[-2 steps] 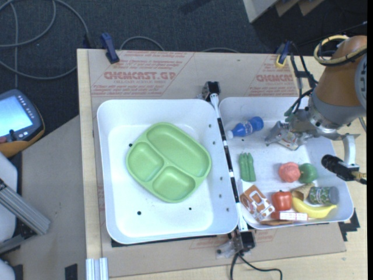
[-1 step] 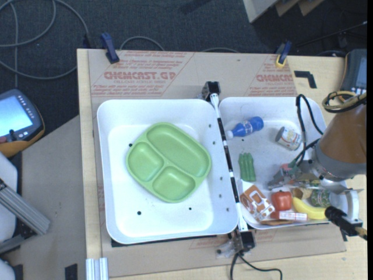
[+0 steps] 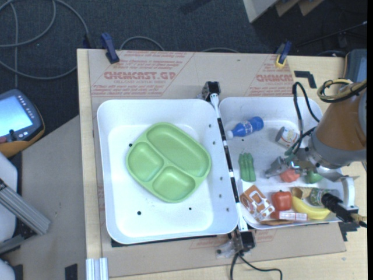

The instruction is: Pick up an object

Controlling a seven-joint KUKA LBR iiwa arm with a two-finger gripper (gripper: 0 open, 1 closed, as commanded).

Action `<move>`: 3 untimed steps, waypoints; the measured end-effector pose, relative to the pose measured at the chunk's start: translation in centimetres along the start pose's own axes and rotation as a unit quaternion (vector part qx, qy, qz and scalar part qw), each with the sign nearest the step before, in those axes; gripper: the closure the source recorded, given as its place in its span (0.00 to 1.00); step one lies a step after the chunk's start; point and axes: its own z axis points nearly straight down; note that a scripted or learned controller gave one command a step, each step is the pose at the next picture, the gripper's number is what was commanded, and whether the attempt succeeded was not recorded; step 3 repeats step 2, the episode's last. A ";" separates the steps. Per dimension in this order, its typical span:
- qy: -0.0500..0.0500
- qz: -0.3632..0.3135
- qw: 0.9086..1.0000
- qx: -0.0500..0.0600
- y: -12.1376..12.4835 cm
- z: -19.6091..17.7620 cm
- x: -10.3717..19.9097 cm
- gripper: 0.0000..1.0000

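The right bin holds several small objects: a blue bottle, a green ridged piece, a small can, a red tomato-like piece, a yellow banana and an orange-and-white box. My gripper hangs low over the middle of this bin. It is right above a small red-orange object, and part of that object is hidden beneath it. A green item lies just right of it, under the wrist.
The left bin holds a green divided plate. A black clamp sits on the wall between the bins. Black cables loop over the right bin's far right side. Blue clamps hold the board's far edge.
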 end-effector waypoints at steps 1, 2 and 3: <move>0.000 0.001 1.000 -0.001 0.0 -1.1 0.0 1.00; 0.003 -0.007 1.000 -0.007 7.8 -10.6 11.2 1.00; 0.003 -0.007 1.000 -0.007 7.8 -10.6 11.2 1.00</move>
